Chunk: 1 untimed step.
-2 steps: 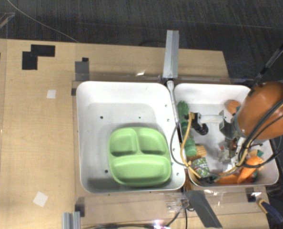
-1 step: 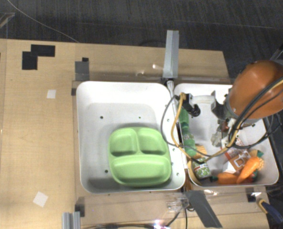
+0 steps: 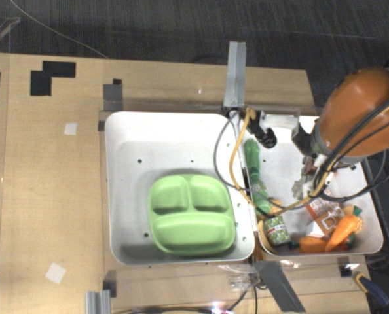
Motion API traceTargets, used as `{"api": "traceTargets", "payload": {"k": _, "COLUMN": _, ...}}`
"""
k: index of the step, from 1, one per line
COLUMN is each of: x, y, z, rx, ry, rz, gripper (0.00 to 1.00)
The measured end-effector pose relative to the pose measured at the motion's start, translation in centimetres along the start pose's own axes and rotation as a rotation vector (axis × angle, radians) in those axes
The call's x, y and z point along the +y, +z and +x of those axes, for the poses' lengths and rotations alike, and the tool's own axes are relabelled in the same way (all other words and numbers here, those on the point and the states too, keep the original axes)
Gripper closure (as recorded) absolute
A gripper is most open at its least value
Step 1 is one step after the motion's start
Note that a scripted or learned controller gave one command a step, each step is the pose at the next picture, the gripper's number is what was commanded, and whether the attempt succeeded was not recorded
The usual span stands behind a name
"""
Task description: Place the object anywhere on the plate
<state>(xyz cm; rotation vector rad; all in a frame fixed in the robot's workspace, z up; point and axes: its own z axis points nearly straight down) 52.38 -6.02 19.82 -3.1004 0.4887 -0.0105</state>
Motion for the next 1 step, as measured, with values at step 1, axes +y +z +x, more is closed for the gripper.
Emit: {"api": "traceTargets", "payload": {"k": 1, "x": 1.77, "y": -9.01, "z": -2.18, "rx": 0.003, "ry": -0.113, "rz": -0.002, "gripper": 1.00}}
